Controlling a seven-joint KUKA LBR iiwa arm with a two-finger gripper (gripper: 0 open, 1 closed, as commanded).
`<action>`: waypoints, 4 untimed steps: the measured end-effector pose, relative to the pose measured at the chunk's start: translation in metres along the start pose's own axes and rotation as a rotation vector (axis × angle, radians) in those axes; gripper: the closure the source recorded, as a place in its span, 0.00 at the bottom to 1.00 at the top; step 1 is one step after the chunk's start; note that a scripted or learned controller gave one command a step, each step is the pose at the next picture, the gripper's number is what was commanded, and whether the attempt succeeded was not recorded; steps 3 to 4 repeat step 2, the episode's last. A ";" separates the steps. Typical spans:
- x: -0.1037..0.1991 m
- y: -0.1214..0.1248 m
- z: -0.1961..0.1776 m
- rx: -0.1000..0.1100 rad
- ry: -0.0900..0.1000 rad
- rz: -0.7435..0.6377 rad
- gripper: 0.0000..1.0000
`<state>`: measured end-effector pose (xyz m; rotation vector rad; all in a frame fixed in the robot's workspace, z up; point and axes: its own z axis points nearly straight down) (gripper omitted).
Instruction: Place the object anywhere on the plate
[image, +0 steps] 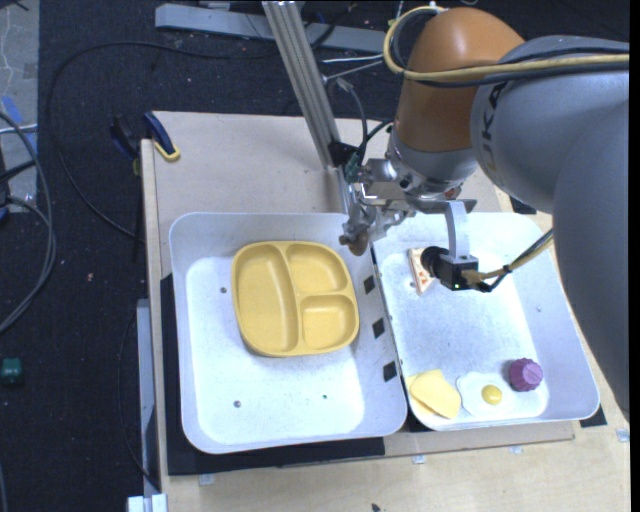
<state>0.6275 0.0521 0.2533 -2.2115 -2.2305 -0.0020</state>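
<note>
Yellow plate (270, 290), split into three compartments, lies in the left bin (205, 400), just left of the jaws and a little nearer you. The jaws hang over the ridge where the two bins meet, at its far end; you cannot tell whether they are spread or pressed together. Just right of the jaws, a pale slice (418, 272) rests in the right bin (480, 330). Well away from the jaws, along that bin's near edge, sit a yellow wedge (435, 394), a fried egg (488, 393) and a purple piece (524, 375).
</note>
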 end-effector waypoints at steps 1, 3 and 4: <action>0.060 -0.011 0.004 0.002 0.000 -0.001 1.00; 0.056 -0.010 0.003 0.001 -0.002 0.006 0.00; 0.056 -0.010 0.003 0.001 -0.002 0.006 0.00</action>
